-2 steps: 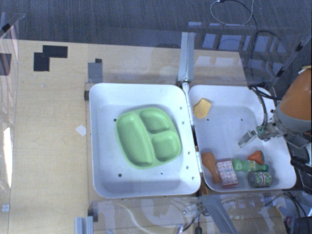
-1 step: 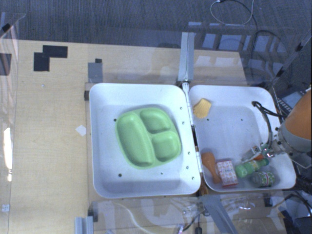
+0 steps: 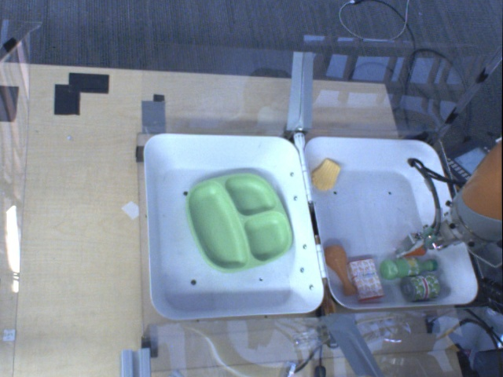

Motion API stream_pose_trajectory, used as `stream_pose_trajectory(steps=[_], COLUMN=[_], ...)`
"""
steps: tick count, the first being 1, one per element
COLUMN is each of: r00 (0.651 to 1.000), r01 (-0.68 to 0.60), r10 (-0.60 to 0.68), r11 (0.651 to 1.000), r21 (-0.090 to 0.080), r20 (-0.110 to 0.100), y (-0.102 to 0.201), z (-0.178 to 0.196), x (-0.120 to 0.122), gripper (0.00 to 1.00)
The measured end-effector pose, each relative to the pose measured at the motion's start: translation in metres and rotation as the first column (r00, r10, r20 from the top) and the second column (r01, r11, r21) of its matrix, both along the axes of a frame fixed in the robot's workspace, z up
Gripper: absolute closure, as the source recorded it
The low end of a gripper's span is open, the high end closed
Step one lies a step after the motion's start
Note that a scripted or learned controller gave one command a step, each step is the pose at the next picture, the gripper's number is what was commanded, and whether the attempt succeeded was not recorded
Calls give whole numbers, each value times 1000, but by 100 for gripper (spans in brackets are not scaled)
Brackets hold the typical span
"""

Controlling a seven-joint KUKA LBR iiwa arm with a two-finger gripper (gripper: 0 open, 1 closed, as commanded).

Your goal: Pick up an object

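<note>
approach step in hand — gripper [image 3: 418,247] low in the right bin [image 3: 369,203], at about 4 o'clock of that bin, just above and touching-close to the green bottle [image 3: 399,269]. finger state: cannot tell, tips blurred against orange-red detail. nothing seen held.

candidate objects clustered along the bin's 5 to 7 o'clock edge: green bottle lying on its side, dark can [image 3: 421,287] just beside it at 5 o'clock, small patterned box [image 3: 366,278] next over, orange carrot-like piece [image 3: 338,262] against the wall at 7 o'clock. yellow piece [image 3: 326,173] apart, near 11 o'clock corner.

judged next: settle over the bottle, close, lift straight up. crowded — can and box flank the bottle, near wall right behind; risk of nudging neighbours or pinching the rim.

open room: centre and 12 to 2 o'clock of right bin bare, good for retreat. left bin [image 3: 169,210] carries a green divided tray [image 3: 238,220]. tabletop [image 3: 78,210] to 9 o'clock open.
</note>
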State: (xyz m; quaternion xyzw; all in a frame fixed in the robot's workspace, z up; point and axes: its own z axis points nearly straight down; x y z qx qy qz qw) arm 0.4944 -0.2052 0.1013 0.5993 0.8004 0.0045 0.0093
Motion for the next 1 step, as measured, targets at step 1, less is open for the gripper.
stream_pose_trajectory(steps=[1], r00=[1000], r01=[20], r10=[-20], r11=[1000], r21=[2], r20=[-13], y=[45], z=[72], x=[57], gripper=[100])
